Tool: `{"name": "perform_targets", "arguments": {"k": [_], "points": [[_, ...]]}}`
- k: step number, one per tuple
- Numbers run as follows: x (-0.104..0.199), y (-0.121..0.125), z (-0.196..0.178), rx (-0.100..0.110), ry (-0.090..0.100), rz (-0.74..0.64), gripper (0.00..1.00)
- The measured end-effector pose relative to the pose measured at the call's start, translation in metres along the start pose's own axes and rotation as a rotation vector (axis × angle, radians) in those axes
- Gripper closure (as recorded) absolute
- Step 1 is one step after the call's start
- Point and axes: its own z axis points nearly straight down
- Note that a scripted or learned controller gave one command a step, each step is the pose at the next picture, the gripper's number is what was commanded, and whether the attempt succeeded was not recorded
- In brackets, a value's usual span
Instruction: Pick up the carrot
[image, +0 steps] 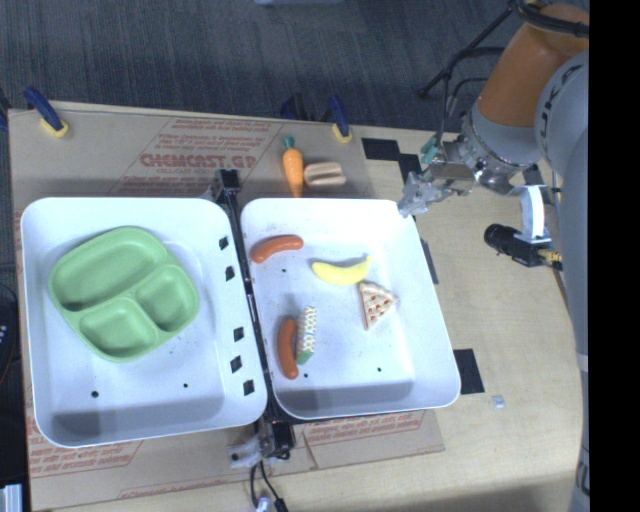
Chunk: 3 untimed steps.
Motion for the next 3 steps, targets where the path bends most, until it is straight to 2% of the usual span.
{"name": "perform_targets", "arguments": {"k": [1,2,3], "points": [[0.008,-0.015,0.134,0.003,0.002,0.171,0.0],[0.05,0.024,0.18,0.0,0.002,0.418,0.0],[0.108,0.017,0.181,0.006,0.002,0.712,0.0]]}}
